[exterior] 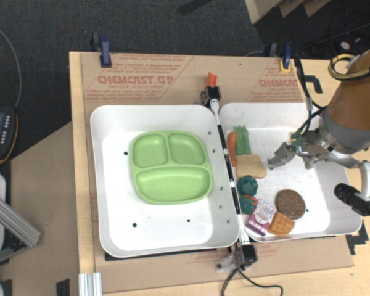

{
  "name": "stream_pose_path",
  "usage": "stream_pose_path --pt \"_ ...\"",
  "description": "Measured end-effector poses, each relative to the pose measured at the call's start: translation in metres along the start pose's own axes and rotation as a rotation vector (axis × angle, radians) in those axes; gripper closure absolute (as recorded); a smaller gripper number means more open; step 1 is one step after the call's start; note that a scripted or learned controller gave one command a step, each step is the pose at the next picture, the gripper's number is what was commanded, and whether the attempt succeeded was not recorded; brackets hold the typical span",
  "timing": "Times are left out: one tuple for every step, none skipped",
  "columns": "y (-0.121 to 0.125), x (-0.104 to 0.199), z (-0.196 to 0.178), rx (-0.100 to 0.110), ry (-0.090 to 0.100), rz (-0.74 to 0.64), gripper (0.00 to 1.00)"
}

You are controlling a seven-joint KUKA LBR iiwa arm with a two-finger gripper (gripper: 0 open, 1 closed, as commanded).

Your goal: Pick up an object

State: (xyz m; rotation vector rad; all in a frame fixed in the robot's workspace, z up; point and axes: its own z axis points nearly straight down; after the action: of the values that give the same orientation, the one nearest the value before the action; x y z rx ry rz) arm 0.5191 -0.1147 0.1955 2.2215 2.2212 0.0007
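Brown table bears two bins; the fingers (282, 157) hang open and empty above the right bin (333, 217), toast (251, 165) at nine o'clock, nothing picked yet

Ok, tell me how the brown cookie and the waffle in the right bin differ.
The cookie is round and dark brown; the waffle is squarish and orange-tan. The cookie looks larger than the waffle. The cookie's top is speckled, while the waffle's shows a grid of ridges. The cookie lies farther from the bin's near rim; the waffle sits right by it. Both lie flat in the right bin, touching or nearly so.
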Motion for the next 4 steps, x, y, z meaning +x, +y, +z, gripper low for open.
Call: stream_pose_path --pt "0.009 0.023 0.075 0.008 0.003 -0.002 0.0" --pt "0.076 -0.075 0.091 -0.005 -0.007 0.005 0.0" --pt "0.111 -0.102 0.111 0.0 0.002 -0.001 0.0" --pt "0.111 -0.102 0.099 -0.005 -0.002 -0.003 1.0"
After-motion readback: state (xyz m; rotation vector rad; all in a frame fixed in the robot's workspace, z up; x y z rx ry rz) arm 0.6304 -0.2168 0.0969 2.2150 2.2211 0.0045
